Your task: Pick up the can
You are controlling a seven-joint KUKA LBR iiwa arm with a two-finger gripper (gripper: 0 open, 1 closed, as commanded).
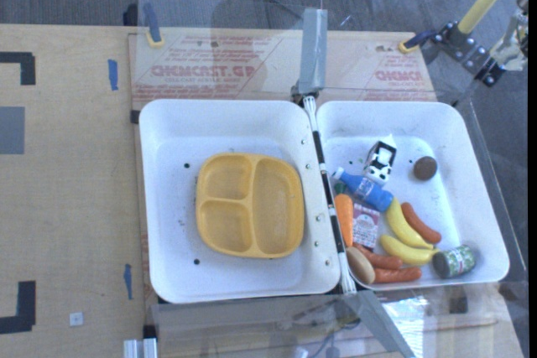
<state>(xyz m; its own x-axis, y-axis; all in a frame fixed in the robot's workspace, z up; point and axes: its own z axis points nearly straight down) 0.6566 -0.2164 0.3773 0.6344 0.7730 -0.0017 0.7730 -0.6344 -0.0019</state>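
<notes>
Two white bins sit side by side on the desk. Nearest the camera, the can (455,261) lies on its side at the right bin's (482,172) 5 o'clock corner, touching a banana (403,236). Hot dogs (394,267), a carrot (345,219) and a blue bottle (364,189) crowd nearby. Left bin (168,147) holds a yellow divided plate (250,204). Far off at approx. 2 o'clock, the end effector (510,46) hangs outside the bins; open or closed, can't tell.
</notes>
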